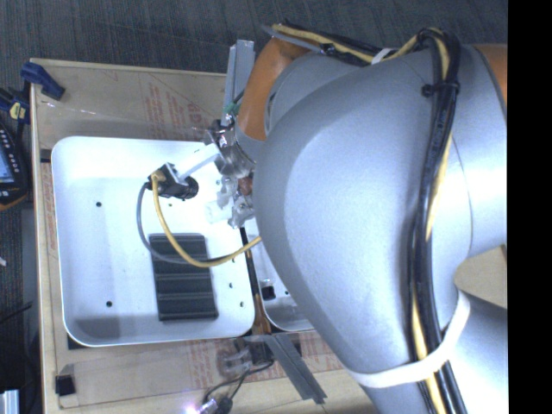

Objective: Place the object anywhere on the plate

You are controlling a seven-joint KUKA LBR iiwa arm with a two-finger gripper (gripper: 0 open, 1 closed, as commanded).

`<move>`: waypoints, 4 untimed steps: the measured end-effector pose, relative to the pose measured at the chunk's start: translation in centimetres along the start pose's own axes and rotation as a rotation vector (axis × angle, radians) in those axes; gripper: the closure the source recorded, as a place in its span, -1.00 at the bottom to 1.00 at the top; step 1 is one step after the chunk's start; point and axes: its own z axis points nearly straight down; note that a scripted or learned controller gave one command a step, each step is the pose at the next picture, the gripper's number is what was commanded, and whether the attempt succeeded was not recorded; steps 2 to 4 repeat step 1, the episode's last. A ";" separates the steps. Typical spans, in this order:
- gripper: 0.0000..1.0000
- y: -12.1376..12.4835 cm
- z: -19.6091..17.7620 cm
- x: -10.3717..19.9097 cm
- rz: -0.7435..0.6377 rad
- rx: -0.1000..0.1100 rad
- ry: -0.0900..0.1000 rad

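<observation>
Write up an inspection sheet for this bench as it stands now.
Surface: wooden bench bearing a white left bin; a second white bin is mostly hidden under the arm.
Job's things: dark ribbed rectangular object lies flat on the left bin's floor, near its front wall. No plate identified.
Clutter: nothing seen in the bins.
Grippers: gripper is over the left bin's right edge, apart from the dark object; jaw state cannot be told.
Cables: yellow cable and grey cable loop over the left bin.
Surroundings: blue clamp at the bench's far left corner; dark carpet beyond.
</observation>
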 end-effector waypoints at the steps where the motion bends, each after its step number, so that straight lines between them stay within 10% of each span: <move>1: 1.00 -2.7 0.6 1.8 -0.368 0.006 -0.003; 4: 1.00 -2.7 0.6 1.8 -0.368 0.006 -0.003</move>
